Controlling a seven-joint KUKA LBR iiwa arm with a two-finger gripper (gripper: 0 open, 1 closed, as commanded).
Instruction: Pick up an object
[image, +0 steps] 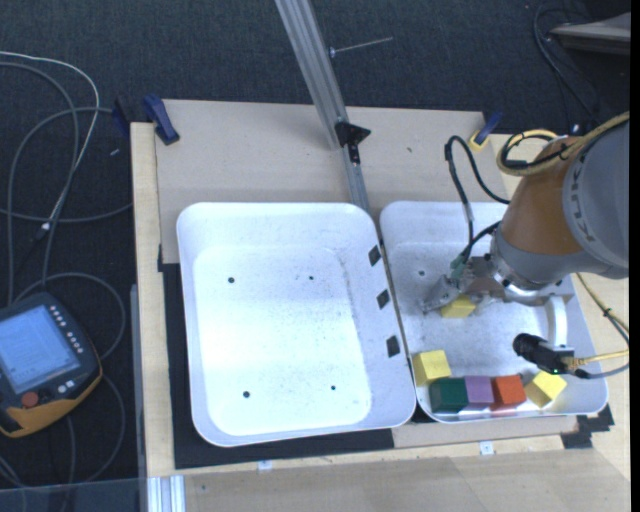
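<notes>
My gripper (451, 296) is low in the middle of the right bin (424, 222), at the end of the grey arm with its orange band (540, 215). A small yellow block (460, 310) lies right at the gripper's tip, partly covered by it; whether it is held I cannot tell. Along the bin's front edge sits a row of blocks: a yellow one (432, 365), a green one (447, 394), a pink one (480, 390), an orange one (509, 390) and another yellow one (545, 389).
The left bin (270, 320) lies beside the right one, with black clips (383, 297) on the shared wall. A slanted metal pole (320, 80) crosses the back of the bench. A teach pendant (40, 365) and cables lie on the floor at left.
</notes>
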